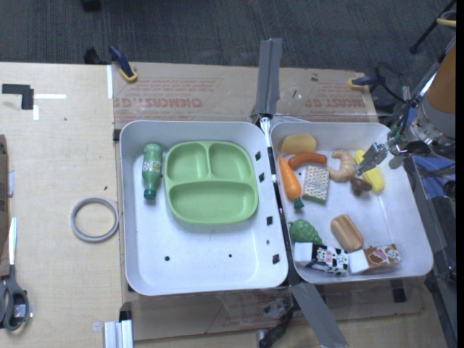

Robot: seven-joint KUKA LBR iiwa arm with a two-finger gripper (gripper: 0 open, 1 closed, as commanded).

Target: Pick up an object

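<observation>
Camera view shows you the tool low in the right bin beside the yellow corn; its grip state I cannot tell; nothing is lifted yet.

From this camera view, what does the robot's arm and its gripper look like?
At the view's right edge a little of the arm shows: a curved orange surface above grey and pale metal parts. Dark cables run beside it. The gripper is small, of grey metal, with thin fingers that reach into the right bin. No markings can be read.
</observation>
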